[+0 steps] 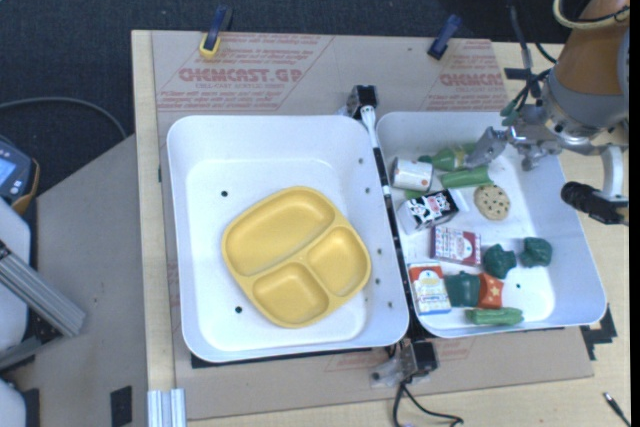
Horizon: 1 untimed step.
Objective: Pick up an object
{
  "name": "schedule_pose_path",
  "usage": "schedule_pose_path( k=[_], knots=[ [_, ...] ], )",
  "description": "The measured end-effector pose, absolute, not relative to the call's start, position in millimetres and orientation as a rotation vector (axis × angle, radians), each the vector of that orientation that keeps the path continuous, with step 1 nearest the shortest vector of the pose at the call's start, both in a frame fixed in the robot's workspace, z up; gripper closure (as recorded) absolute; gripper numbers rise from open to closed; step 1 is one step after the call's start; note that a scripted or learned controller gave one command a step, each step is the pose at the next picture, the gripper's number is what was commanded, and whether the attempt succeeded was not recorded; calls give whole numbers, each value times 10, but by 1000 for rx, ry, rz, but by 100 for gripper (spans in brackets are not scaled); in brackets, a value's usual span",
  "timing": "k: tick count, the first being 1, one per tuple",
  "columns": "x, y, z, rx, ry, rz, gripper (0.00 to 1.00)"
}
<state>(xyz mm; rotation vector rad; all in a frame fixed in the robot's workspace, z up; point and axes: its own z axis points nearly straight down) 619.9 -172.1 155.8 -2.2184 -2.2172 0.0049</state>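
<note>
Green pod (493,317) nearest you, at right bin (575,275) front rim: small, stiff, likely slick; pinch across its middle. Cookie (491,203) farther back in same bin. Gripper (497,143) near back rim of bin; you can't tell its opening.

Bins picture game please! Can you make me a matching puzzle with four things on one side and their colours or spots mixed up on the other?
Things:
1. divided plate
2. cookie
3. small carton
4. long vegetable

Clues:
A. black and white, cow-patterned
B. yellow, alone in the left bin
C. green, at the near edge of the right bin
D. round, tan with dark spots

Pairs: 1-B, 2-D, 3-A, 4-C
</note>
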Motion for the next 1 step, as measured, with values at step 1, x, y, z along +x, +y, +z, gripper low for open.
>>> schedule_pose_path(
  k=[1],
  knots=[
    [6162,-1693,918,-2216,-2216,7,0]
  ],
)
